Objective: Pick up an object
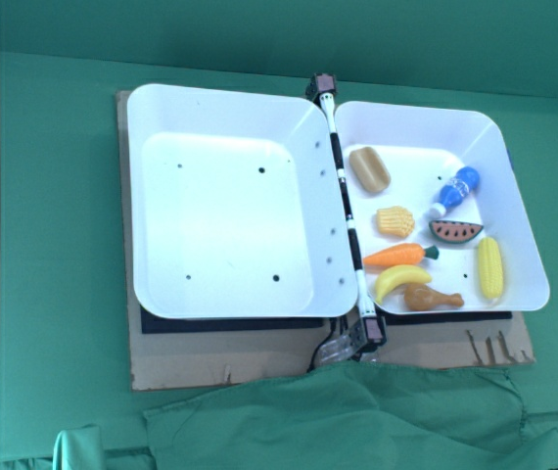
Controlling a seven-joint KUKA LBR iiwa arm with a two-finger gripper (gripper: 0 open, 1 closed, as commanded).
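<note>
Green bench [64, 262] | right bin [514, 223]: toy foods, carrot [395, 256] | tool: state cannot be told

No writing, label, brand, number or sign can be read anywhere here. The small blue and white bottle [454, 192], lying in the right bin [514, 179] just above the watermelon slice [455, 231], has a pale band, too small to read.

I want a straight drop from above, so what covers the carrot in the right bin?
Nothing visible lies over the carrot. It rests exposed on the right bin floor. The banana sits close just below it in the view and the corn piece above, both beside it rather than on it.
</note>
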